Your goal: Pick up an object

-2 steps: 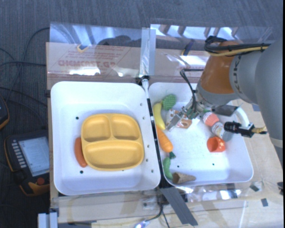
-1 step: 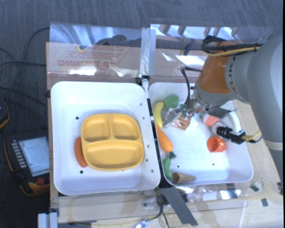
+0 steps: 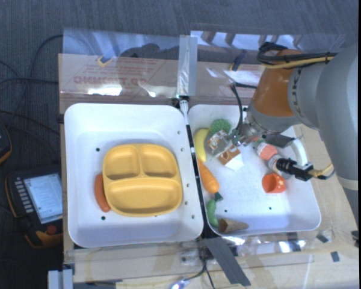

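Note:
My gripper [image 3: 231, 142] reaches down into the right bin [image 3: 289, 221], near its upper left part. Its tip sits over a small brown and white boxy item [image 3: 228, 157]. Close around it lie a green bumpy object [image 3: 219, 127], a yellow banana [image 3: 200, 144] and an orange carrot [image 3: 208, 177]. An orange cup [image 3: 274, 183] and a pink and white bottle [image 3: 268, 152] lie to the right of the gripper. A brown cone [image 3: 232, 225] and a green item [image 3: 212, 209] rest near the bin's front.
The left bin [image 3: 84, 125] holds a yellow divided plate [image 3: 143, 179] with a red sausage shape [image 3: 100, 192] beside it. A black cable end [image 3: 292, 167] hangs over the right bin. Electronic devices [image 3: 33, 197] sit off the bench at left.

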Controlling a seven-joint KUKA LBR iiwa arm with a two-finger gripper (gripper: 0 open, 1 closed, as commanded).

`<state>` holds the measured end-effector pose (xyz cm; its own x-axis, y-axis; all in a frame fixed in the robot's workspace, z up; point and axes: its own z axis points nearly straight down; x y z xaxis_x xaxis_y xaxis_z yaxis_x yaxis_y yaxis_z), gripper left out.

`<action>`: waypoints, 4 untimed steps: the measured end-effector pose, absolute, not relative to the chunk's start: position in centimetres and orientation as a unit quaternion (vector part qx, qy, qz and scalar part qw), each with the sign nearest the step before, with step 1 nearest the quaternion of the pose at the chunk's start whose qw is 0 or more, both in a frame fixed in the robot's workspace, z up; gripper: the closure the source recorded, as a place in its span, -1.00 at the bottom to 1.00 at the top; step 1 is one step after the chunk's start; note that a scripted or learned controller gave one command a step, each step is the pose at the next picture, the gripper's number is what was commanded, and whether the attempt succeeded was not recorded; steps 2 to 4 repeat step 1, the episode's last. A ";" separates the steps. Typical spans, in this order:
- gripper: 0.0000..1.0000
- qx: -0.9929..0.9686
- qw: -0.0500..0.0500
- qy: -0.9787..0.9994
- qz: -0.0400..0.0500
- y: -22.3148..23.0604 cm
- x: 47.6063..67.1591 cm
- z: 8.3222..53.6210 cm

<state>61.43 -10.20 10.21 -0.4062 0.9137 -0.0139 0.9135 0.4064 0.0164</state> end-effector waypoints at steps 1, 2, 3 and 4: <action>1.00 0.590 0.002 0.807 -0.002 -6.4 66.6 21.1; 1.00 0.590 0.002 0.807 -0.002 -6.4 66.6 21.1; 1.00 0.590 0.002 0.807 -0.002 -6.4 66.6 21.1; 1.00 0.590 0.002 0.807 -0.002 -6.4 66.6 21.1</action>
